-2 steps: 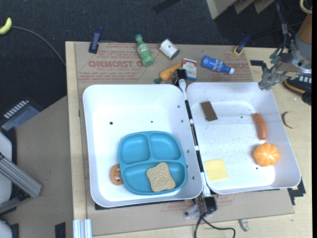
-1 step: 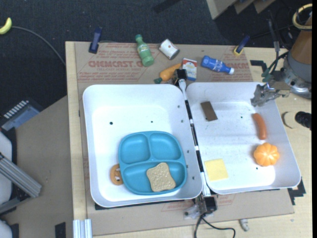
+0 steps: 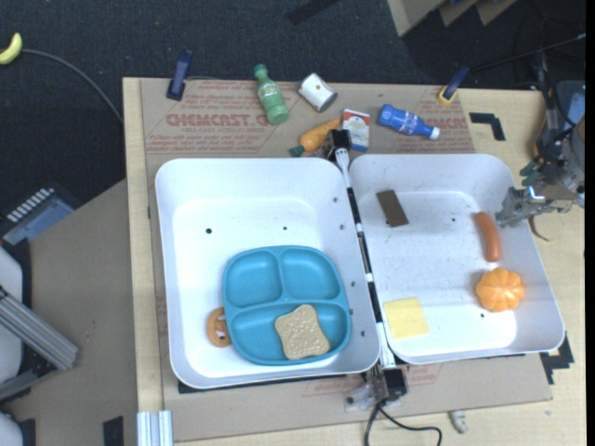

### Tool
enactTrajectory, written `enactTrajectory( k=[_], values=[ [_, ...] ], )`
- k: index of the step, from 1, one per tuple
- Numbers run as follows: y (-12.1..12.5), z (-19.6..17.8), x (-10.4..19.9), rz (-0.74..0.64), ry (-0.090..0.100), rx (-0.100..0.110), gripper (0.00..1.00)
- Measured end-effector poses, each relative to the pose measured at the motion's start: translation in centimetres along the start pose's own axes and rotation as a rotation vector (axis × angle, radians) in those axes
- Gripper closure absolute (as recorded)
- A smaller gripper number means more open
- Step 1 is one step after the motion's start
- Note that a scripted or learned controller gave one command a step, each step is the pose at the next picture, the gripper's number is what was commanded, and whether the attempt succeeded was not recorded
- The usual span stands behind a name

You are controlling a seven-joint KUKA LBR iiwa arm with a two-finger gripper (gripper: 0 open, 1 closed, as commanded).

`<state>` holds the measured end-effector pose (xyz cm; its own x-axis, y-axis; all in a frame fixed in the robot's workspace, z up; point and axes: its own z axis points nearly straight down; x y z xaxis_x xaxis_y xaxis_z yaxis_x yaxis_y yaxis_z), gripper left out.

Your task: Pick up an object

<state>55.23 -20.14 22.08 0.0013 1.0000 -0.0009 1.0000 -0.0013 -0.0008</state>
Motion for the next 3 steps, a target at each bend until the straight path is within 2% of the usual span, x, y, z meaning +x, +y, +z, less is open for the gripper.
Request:
enactTrajectory(
  k=[1,3],
  values=[
    [-3.7,0.4,-1.0,0.0,0.001,0.0,1.0],
    [-1.3,6.0,-1.8,-0.001,0.002,0.0,1.0]
  ],
)
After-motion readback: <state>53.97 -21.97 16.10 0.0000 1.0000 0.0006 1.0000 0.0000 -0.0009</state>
